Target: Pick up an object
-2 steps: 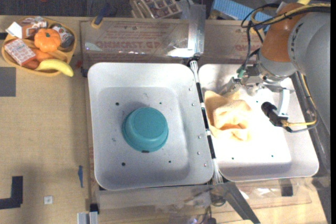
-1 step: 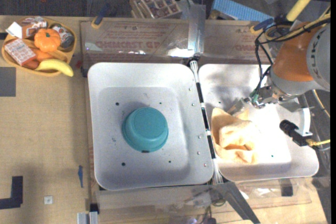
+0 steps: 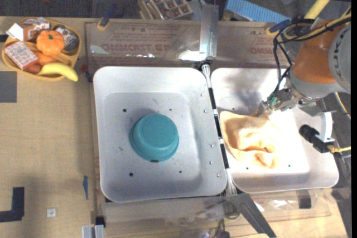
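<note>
A teal bowl [image 3: 155,137] lies upside down in the middle of the left bin [image 3: 111,86]. A crumpled pale yellow cloth [image 3: 250,139] with orange patches lies in the left half of the right bin [image 3: 318,167]. My gripper [image 3: 271,104] is low in the right bin, at the cloth's upper right corner, where the cloth rises in a small peak toward it. The grey arm with its orange band [image 3: 315,64] comes in from the right above it.
A basket of toy food [image 3: 39,50], with a banana and a pumpkin, sits on the bench at the far left. Clear plastic walls stand behind both bins. Cables and a black fitting [image 3: 315,138] hang by the right bin's right side.
</note>
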You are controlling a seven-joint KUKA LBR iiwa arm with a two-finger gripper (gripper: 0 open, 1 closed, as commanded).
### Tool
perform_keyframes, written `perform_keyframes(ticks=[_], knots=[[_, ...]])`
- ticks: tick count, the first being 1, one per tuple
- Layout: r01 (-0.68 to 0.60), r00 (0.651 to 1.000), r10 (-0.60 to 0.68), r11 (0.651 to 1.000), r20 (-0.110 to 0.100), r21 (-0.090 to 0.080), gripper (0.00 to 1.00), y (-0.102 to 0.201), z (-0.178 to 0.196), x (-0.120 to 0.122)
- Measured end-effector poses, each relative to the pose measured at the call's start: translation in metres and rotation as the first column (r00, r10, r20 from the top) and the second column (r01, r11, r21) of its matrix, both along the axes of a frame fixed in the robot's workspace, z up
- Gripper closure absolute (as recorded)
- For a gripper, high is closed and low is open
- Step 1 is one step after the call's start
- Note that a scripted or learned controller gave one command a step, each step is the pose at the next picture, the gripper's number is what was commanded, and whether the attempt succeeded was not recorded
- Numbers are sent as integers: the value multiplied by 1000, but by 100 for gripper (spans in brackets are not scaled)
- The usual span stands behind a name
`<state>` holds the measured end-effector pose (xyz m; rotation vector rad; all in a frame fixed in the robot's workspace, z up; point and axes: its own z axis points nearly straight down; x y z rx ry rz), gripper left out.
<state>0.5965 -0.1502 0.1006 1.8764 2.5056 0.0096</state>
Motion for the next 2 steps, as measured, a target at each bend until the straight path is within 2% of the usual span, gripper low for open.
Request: perform_keyframes(ticks=[1,2], knots=[[-182,983,182,983,-8,0,100,62,85,24],[-340,940,340,940,-7,-3,100,11,94,30]])
